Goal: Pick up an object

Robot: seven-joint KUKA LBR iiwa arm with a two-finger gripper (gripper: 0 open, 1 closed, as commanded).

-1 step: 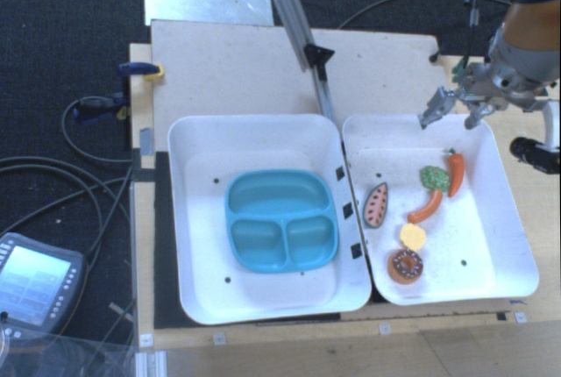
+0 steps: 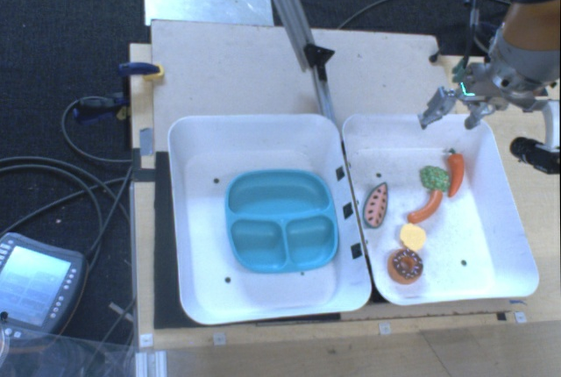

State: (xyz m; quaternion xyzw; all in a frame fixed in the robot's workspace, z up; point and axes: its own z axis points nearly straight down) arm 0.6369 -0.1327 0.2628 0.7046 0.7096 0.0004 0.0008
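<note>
we judge nothing picked yet: the pincer [image 2: 456,110] hangs spread and bare, as best we can tell, at twelve o'clock of the right bin [image 2: 517,231], above the carrot [image 2: 455,173] and broccoli [image 2: 433,178].

Two white bins [image 2: 263,134] sit on a pale beige worktop [image 2: 228,60]. The divided tray [image 2: 282,220] is teal-blue. There's a green broccoli [image 2: 433,178], orange-red carrot [image 2: 455,174], red seeded watermelon slice [image 2: 375,205], and chocolate-brown sprinkled doughnut [image 2: 405,265].
</note>
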